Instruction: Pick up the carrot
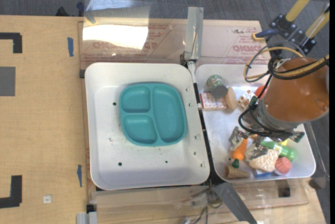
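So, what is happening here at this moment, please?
The arm reaches in over the right bin, with its gripper low among a pile of toy foods. The carrot lies right beside the gripper, by its fingers; whether it is gripped cannot be told. The left bin holds a teal divided plate.

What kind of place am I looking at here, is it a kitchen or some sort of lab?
Most likely a robotics lab bench, not a kitchen. A grey arm with an orange band reaches over two shallow white bins. The small food pieces, like the orange carrot, look like toys, and a teal divided plastic plate sits alone.
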`<state>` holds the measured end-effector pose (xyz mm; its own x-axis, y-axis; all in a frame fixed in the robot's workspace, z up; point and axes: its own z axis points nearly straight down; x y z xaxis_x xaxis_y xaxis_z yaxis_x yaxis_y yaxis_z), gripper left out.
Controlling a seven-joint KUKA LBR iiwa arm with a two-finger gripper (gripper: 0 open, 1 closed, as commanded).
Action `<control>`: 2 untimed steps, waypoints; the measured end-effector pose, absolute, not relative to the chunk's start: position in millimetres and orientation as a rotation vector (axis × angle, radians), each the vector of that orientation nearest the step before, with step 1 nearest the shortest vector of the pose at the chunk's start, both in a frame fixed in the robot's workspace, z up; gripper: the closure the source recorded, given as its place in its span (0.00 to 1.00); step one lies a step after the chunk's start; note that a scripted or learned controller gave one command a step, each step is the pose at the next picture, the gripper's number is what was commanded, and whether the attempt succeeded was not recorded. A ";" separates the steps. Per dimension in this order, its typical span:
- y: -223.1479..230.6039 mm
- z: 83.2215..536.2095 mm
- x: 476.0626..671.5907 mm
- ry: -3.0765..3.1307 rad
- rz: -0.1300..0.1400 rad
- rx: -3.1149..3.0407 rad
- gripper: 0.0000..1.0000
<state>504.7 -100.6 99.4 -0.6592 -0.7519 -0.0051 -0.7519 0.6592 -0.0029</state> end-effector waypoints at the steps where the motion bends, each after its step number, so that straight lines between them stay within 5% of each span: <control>1: -54.5 185.6 501.1 2.653 -0.003 -1.666 1.00; 2: -32.1 184.6 500.4 2.225 -0.001 -2.208 1.00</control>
